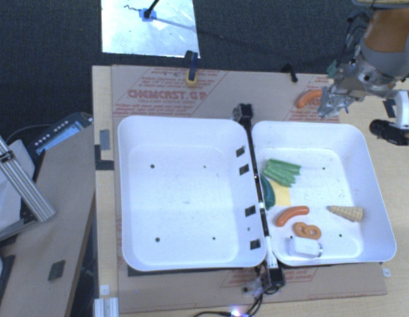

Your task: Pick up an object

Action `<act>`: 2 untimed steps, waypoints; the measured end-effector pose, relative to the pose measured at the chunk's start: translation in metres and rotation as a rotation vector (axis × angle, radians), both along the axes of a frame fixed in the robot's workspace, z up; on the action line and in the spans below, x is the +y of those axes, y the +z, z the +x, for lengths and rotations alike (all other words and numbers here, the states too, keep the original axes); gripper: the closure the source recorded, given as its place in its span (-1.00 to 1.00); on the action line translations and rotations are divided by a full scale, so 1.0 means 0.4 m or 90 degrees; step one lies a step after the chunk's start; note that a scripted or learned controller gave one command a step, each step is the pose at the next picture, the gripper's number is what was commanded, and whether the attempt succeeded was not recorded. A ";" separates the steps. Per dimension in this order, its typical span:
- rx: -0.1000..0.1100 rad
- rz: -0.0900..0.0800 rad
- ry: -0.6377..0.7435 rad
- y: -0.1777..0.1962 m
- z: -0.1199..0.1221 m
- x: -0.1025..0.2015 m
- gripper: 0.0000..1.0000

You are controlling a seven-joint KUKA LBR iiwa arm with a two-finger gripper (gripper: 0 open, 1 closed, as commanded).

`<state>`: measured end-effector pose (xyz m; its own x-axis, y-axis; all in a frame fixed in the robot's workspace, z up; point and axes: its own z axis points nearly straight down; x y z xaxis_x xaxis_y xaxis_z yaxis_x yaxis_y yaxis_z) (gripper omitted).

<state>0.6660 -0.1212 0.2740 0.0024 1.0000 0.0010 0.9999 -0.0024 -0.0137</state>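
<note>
Camera view places the gripper [331, 104] at the upper right, above the far rim of the right bin [363, 140], hanging from the grey arm [384, 35] with its orange band. Just to its left an orange sausage-shaped piece [308, 98] lies level with the fingertips; whether it is pinched between them or merely resting on the cardboard beside them cannot be told, and the set of the gripper is too small and blurred to read. Inside the right bin, a bunch of green bean pods [282, 171] lies near the left wall, with a yellow slab [281, 194] just below it and a dark green piece [267, 191] against the wall beside that. Lower down are a second orange sausage [292, 214], a small brown pretzel [307, 230] just beneath it, a white block [304, 247] near the front rim, and a tan cone [345, 212] lying on its side to the right. The left bin [128, 177] sits touching the right one along a black hinged joint. Both bins rest on a cardboard sheet [164, 88] printed in red, reading "CHEMCAST G P" as best it can be made out. Behind it a shiny silver sheet [148, 22] lies on dark carpet.
</note>
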 end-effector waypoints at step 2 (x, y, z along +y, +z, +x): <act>-0.016 0.002 0.011 -0.211 0.015 0.280 1.00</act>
